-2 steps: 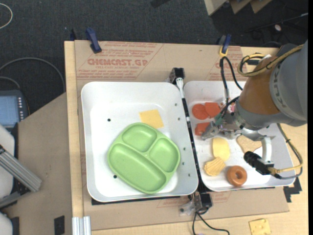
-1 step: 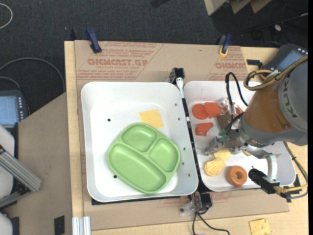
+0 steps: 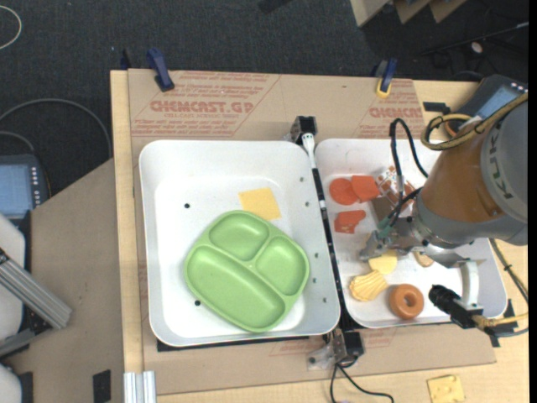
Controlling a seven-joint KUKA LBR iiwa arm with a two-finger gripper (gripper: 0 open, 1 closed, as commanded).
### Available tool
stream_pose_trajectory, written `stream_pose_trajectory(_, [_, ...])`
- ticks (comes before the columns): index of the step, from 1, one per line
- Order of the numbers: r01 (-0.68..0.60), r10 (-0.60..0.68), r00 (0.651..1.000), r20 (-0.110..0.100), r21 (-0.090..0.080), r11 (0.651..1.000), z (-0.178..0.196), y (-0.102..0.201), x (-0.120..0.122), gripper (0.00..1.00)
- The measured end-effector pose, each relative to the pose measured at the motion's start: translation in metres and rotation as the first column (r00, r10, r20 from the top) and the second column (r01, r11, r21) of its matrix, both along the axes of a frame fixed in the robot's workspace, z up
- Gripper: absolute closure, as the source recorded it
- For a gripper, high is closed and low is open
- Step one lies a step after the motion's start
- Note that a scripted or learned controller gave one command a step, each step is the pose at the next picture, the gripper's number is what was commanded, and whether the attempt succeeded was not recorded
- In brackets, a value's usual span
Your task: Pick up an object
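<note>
The right white bin (image 3: 352,151) holds several small toy foods. At its far side lie a red-orange round piece (image 3: 341,191), an orange piece (image 3: 366,187) and a red chunk (image 3: 350,221). Nearer the front are a pale yellow piece (image 3: 383,264), a ridged yellow crisp (image 3: 367,287) and a brown doughnut (image 3: 407,301). My gripper (image 3: 382,240) hangs low in the middle of this bin. It is just above the pale yellow piece and to the right of the red chunk. The arm's grey and orange body hides the bin's right part.
The left white bin (image 3: 159,225) carries a green divided plate (image 3: 245,269) and a flat yellow square (image 3: 259,202) behind it. A black divider strip (image 3: 320,208) runs between the bins. Blue clamps (image 3: 159,68) grip the cardboard base at the back.
</note>
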State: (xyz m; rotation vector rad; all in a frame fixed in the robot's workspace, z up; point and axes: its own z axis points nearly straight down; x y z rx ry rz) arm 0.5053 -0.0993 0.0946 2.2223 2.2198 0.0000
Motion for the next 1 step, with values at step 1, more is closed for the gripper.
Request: stream_pose_trajectory(1, [-0.011, 0.011, 1.000, 0.016, 0.001, 1.000, 0.0968, 0.0643, 0.0789, 1.00])
